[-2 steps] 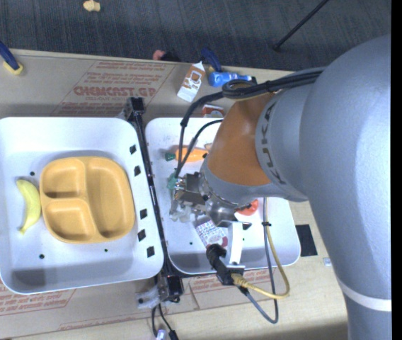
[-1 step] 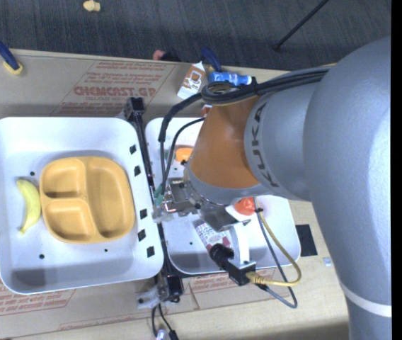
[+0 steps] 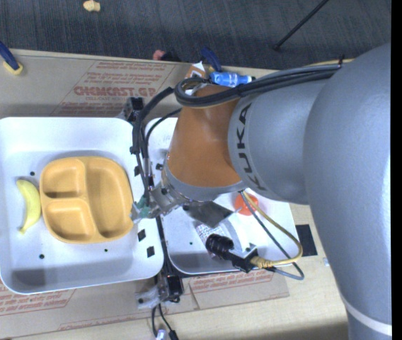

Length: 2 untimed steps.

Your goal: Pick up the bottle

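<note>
While the arm [image 3: 286,133] fills my feed, the two bins follow: the left bin [image 3: 17,261] has a yellow divided plate [image 3: 86,198] and a banana [image 3: 27,204], the right bin [image 3: 187,261] sits under the wrist. Gripper's buried (can't tell its state), and I can't pick out the bottle.

Even, soft overhead light, slightly grainy picture (faint shadows, no harsh glare)
</note>
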### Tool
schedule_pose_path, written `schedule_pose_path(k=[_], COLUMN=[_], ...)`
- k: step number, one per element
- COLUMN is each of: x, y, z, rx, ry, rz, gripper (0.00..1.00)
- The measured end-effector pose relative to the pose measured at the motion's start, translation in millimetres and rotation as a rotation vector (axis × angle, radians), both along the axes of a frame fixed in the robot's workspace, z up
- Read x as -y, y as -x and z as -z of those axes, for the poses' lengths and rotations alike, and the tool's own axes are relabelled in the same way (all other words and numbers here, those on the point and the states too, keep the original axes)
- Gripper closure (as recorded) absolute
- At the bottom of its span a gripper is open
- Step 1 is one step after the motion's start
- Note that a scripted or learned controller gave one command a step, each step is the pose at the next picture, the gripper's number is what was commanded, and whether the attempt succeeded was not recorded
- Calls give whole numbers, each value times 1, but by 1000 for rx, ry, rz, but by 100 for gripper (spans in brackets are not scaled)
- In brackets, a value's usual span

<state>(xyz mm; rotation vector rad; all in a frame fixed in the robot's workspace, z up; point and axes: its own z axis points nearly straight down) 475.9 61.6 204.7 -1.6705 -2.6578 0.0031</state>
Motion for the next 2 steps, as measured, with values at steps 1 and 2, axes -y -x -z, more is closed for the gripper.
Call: schedule_pose_path(k=[1,2], x=[59,44], y=[-1,0], z=[-103,14], rx=[3,-3], ry=[0,-1], rz=[-48,12], gripper=[100,100])
